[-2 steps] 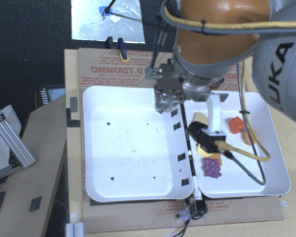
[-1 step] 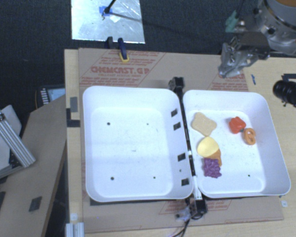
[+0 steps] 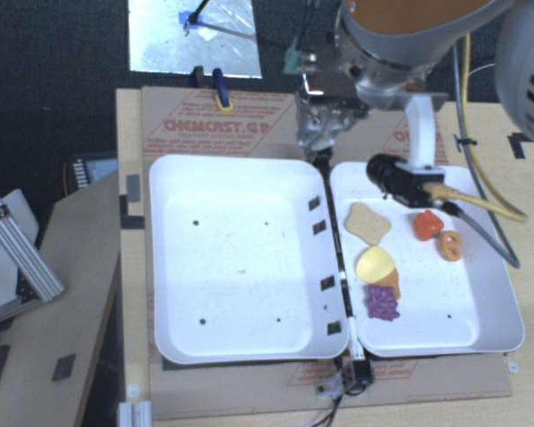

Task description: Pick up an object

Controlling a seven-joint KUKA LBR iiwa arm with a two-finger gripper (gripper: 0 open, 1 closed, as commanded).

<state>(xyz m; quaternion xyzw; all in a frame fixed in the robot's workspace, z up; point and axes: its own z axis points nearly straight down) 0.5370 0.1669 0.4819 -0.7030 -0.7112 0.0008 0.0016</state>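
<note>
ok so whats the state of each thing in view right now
hand: above the far end of the seam between the bins, nothing seen in it
left bin: holds no objects
bread slice: flat in the right bin
yellow piece: in right bin, lying loose
purple grapes: in right bin, lying loose
orange ring: in right bin, lying loose

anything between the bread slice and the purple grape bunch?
Yes: in the camera view a yellow rounded piece lies between the tan bread slice and the purple grape bunch, with a small orange piece beside it.
</note>
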